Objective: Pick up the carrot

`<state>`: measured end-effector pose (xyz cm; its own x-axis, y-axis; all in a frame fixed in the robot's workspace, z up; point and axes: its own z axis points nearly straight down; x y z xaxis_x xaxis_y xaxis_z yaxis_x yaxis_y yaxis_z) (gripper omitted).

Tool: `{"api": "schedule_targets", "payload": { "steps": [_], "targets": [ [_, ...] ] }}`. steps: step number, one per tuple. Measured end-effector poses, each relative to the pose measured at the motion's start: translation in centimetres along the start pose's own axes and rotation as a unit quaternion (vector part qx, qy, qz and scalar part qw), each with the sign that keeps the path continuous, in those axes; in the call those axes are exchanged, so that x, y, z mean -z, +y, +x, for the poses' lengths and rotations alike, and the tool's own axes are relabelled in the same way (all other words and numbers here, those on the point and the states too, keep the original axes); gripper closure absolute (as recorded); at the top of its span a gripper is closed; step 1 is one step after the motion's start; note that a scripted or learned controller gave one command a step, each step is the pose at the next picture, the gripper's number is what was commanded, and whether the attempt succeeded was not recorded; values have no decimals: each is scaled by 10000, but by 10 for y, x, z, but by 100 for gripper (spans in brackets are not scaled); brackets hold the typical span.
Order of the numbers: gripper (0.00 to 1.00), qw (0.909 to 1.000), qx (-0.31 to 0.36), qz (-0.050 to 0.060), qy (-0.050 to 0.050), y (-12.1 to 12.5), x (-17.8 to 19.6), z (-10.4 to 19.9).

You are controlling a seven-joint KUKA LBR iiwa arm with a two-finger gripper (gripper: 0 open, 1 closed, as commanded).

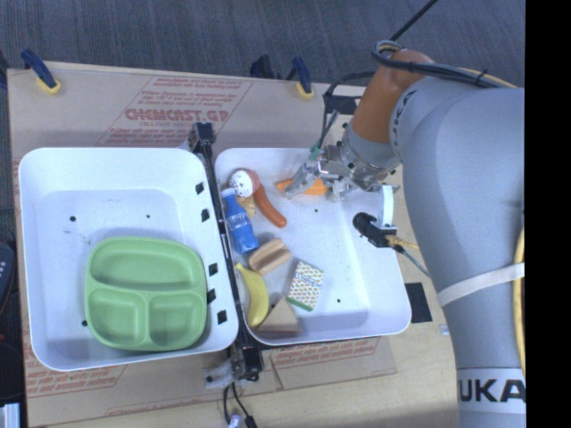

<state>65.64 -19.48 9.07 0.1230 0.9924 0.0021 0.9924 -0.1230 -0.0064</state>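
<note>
A: While the gripper (314,178) is hovering low over the far end of the right bin (379,306), what is worrying you most?

B: The carrot (298,185) is lying right under the fingers, near the bin's far wall, and I am judging that a slightly off-centre close could be pushing it sideways instead of trapping it. It looks small and partly hidden by the metal of the hand, so I am not trusting how much of it is really there to grab.

A: Is the hand holding it at this point?

B: I am not seeing that. The fingers are sitting around the orange piece, but whether they are parted or closed I cannot tell, and nothing is clearly showing the carrot pinched between them.

A: Anything nearby getting in the way?

B: The orange sausage-shaped toy (270,209) is lying just beside it toward the divider, next to a white round toy (240,183) and a blue bottle (238,222). A grasp drifting left could be catching that orange piece instead, since the colours are matching closely.

A: And how is the carrot lying?

B: Its long axis is appearing to run roughly left to right across the picture, with one end poking out toward the left of the fingers. Which end is the tip, I am not able to say.
</note>
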Motion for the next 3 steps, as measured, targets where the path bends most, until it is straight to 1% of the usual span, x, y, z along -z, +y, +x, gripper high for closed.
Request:
{"api": "schedule_targets", "payload": {
  "steps": [1,2,3],
  "targets": [
    [0,9966,-821,6,-4,-2,5,13],
    [100,9968,-797,29,-1,-2,15,13],
    [0,9969,-792,30,0,-2,14,14]
  ]
}}
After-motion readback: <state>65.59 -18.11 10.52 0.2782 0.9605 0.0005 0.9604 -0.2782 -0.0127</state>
